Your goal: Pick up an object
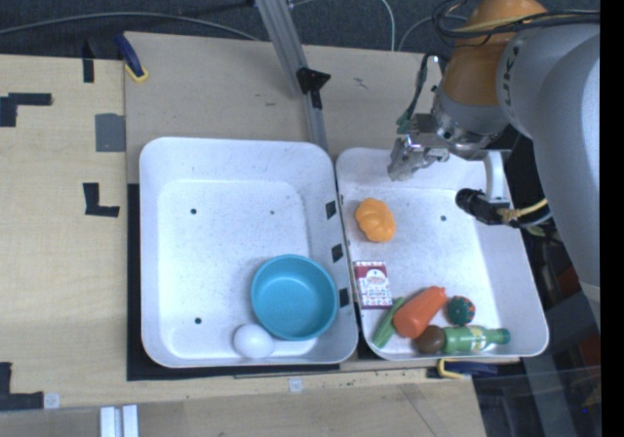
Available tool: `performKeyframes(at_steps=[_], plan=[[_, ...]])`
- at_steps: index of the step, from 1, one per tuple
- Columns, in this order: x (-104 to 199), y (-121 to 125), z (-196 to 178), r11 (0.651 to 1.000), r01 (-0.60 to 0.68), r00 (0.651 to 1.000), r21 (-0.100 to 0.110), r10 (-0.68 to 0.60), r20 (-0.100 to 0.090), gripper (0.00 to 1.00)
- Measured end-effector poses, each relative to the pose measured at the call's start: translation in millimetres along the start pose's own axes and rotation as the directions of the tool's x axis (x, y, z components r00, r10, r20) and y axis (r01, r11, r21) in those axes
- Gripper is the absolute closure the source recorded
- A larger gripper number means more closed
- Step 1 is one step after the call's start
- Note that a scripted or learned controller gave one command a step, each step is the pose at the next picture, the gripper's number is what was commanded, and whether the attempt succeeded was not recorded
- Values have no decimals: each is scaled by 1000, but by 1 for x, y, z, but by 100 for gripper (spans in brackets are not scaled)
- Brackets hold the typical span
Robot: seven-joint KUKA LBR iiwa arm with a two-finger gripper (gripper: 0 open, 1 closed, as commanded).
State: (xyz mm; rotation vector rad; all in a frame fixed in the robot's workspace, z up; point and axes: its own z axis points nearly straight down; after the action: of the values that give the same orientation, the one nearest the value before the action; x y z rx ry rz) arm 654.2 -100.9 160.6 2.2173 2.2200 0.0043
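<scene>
One fixed camera hangs above the tabletop and looks down at a slant, far enough back to take in both white bins side by side, with the grey arm reaching in from the right edge of its view.

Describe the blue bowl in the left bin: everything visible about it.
The round, light blue bowl, plastic by its look, sits upright and open in the left white bin, near its front right corner. Nothing is visible inside the bowl. A small white ball rests against its front left rim. The bowl's right side lies close to the bin wall.
</scene>
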Motion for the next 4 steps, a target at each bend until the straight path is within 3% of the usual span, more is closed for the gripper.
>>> performKeyframes(at_steps=[2, 4], plan=[[5, 2, -111, 1000, 0, 1000, -2, 0, 0, 100], [117, -7, -93, 1000, 5, 1000, 8, -5, -2, 100]])
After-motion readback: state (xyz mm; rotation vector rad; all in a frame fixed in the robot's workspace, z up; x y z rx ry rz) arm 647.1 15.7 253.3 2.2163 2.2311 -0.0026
